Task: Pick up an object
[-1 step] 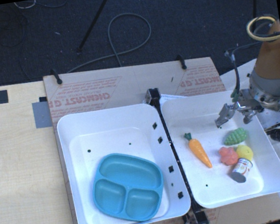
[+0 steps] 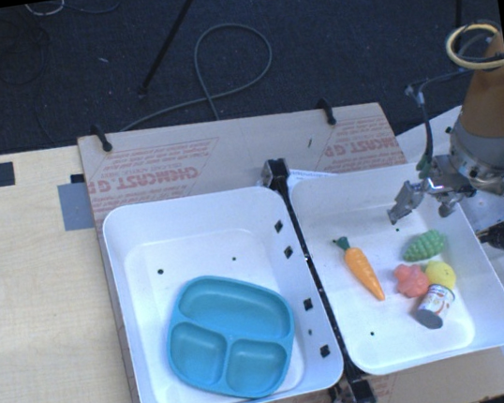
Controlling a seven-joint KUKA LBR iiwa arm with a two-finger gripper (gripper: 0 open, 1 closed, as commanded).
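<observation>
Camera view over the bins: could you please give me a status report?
Two-finger gripper open, above right white bin, holding nothing. Orange toy carrot lies loose, apart from the toy cluster. Nothing blocking it.

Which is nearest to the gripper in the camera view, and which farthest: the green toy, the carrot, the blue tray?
From the gripper:
1. Green toy, right bin, just below the gripper.
2. Carrot, right bin, toward the divider.
3. Blue tray, left bin, farthest.
</observation>
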